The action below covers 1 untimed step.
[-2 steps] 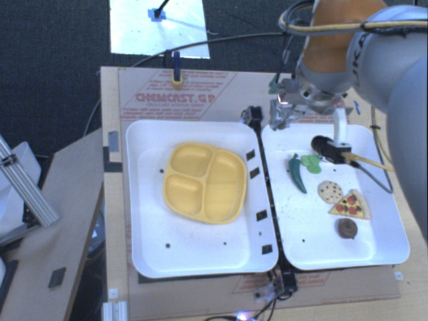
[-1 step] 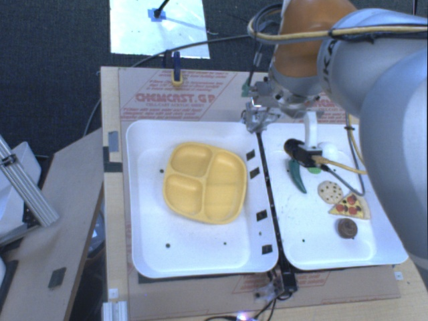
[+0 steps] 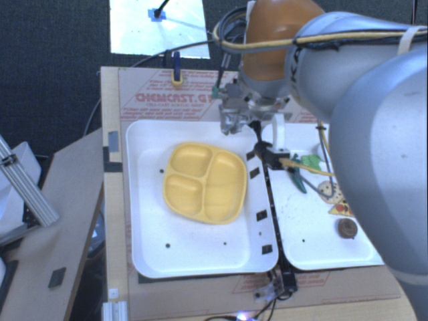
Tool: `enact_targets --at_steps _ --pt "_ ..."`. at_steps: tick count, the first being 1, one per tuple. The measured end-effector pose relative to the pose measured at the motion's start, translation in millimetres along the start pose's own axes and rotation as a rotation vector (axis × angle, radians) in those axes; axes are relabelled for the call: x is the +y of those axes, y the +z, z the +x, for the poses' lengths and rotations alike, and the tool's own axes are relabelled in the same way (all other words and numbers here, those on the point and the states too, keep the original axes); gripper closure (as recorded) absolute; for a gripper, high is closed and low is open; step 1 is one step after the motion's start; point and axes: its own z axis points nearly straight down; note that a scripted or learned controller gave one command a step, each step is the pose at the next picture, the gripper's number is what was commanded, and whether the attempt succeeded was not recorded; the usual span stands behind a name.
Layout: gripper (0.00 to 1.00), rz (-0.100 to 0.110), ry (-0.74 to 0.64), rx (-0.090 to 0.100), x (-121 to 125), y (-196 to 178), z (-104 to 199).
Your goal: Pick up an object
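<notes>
A yellow divided plate (image 3: 204,182) lies flat in the middle of the left white bin (image 3: 150,246). The gripper (image 3: 253,127) hangs over the far end of the divider between the two bins, just beyond the plate's far right corner and apart from it. In the right bin (image 3: 314,249), partly under the arm, lie a green toy with a yellow stick (image 3: 304,165), a small round patterned piece (image 3: 327,190), an orange-yellow wedge (image 3: 341,210) and a brown round disc (image 3: 346,228). I see nothing held in the gripper.
The big grey arm (image 3: 374,112) covers the right side and hides part of the right bin. A black strip with clips (image 3: 266,206) runs along the seam between the bins. Cardboard (image 3: 167,99) lies under the bins; a white sheet (image 3: 155,19) sits behind.
</notes>
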Motion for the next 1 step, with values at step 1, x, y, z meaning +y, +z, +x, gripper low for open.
enact_targets --at_steps 1 --pt "0.0 0.0 0.006 -0.002 0.3 -0.3 -4.0"
